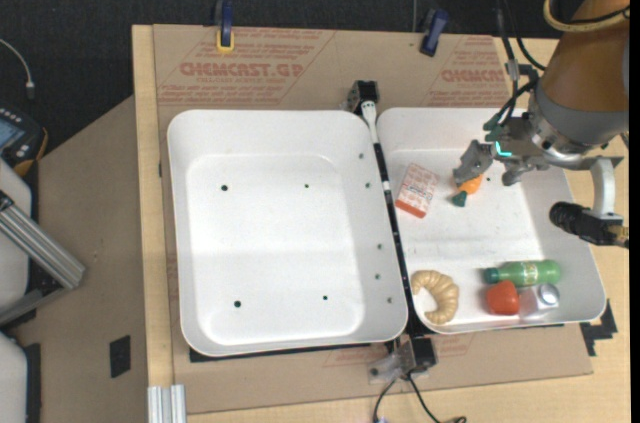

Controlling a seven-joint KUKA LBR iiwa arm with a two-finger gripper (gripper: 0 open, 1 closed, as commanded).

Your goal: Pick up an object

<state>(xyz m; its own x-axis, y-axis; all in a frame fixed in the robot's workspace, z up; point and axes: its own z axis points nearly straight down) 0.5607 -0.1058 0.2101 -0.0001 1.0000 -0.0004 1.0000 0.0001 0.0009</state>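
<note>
Orange carrot with green tip, small, tilted, in right bin upper middle, just right of snack packet. Gripper right above it, fingers spread around top end, not yet clenched on it. Risk: fingers close on narrow end only, carrot pivots or slips out on lift. Croissant, tomato, green bottle well apart near front.

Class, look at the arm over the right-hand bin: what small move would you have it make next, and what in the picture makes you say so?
Probably lower a little and close on the small orange toy with a green end. The gripper hangs right above it in the right bin, and the view shows nothing held between its fingers; the other items lie farther off.
</note>
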